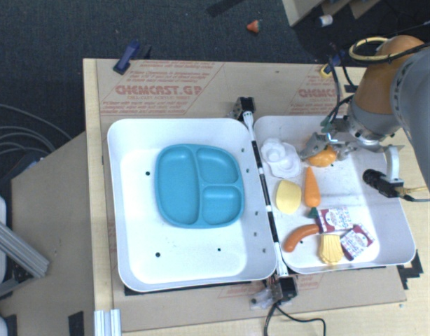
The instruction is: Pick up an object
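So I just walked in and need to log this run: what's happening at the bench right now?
The grey arm reaches in from the right, and its gripper is low over the far end of the right bin, at a small orange toy. Whether it has hold of the toy can't be told. Other toy foods lie in that bin: a carrot, a yellow wedge, a sausage, a corn cob and two packets. The left bin holds a blue divided plate.

The bench (173, 82) bears two white bins (131, 187).
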Controlling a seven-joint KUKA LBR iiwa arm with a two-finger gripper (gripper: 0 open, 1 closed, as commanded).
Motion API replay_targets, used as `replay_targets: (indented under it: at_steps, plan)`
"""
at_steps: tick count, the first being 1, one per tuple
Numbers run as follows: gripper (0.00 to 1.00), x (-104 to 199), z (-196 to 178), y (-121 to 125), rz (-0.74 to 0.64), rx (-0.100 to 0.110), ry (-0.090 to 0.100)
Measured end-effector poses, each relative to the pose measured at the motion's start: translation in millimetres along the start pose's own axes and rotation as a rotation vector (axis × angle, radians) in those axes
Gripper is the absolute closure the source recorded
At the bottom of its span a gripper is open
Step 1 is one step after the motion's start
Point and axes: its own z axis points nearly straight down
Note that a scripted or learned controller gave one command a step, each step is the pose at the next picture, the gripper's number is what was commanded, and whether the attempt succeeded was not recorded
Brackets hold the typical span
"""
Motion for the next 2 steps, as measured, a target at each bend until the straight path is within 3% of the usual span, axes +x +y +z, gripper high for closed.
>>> replay_targets:
  at_steps: [1,2]
  plan:
    - [1.0,-1,-10,-1,-0.001,0.002,-0.002]
    - [1.0,29,-149,-101,0.002,0.001,0.0]
